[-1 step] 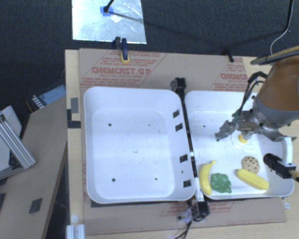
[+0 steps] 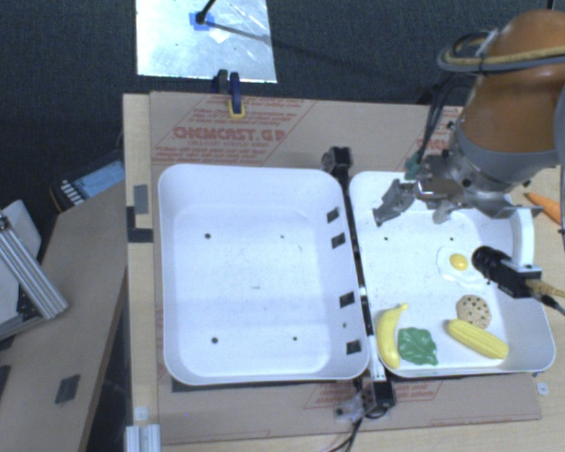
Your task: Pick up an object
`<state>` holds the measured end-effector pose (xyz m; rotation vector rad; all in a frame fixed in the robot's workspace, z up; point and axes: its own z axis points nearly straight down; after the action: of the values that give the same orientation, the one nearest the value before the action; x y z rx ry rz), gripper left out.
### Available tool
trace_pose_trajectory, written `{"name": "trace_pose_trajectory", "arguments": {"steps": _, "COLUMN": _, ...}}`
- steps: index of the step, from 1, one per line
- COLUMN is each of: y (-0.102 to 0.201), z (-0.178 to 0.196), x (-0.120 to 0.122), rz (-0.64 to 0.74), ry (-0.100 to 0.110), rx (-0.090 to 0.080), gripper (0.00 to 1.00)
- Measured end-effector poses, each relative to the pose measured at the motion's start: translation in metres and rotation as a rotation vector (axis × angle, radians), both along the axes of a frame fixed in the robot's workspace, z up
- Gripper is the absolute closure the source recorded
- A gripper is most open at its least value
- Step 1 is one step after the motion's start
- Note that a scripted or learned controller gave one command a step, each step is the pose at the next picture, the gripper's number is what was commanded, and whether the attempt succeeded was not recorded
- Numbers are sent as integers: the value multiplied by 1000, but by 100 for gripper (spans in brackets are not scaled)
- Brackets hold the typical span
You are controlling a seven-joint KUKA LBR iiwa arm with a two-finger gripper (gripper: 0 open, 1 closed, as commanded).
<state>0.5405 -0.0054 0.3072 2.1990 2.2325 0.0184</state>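
Arm reaches in from right, orange band uppermost; gripper [image 2: 416, 207] angled down-left, fingers spread, nothing between them

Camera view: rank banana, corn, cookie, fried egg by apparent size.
1. banana and corn: look alike, not ranked apart
2. fried egg, partly behind the black part beside it, so unsure
3. cookie
All lie in the right bin.

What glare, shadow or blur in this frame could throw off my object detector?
Camera view: the shiny sheet above the bench shows bright glare; the white bins look evenly lit with soft shadows along their walls; the gripper and orange arm look slightly soft; the banana, corn and cookie stay sharp enough.
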Motion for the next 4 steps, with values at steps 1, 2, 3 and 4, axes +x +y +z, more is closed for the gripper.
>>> {"name": "trace_pose_trajectory", "arguments": {"steps": 1, "y": 20, "z": 46, "x": -21, "rz": -7, "ry": 6, "rx": -1, "gripper": 0}}
{"name": "trace_pose_trajectory", "arguments": {"steps": 2, "y": 98, "z": 191, "x": -46, "rz": -1, "ry": -5, "rx": 4, "gripper": 0}}
{"name": "trace_pose_trajectory", "arguments": {"steps": 3, "y": 93, "z": 182, "x": -45, "rz": -11, "ry": 11, "rx": -2, "gripper": 0}}
{"name": "trace_pose_trajectory", "arguments": {"steps": 4, "y": 42, "z": 231, "x": -53, "rz": -18, "ry": 7, "rx": -2, "gripper": 0}}
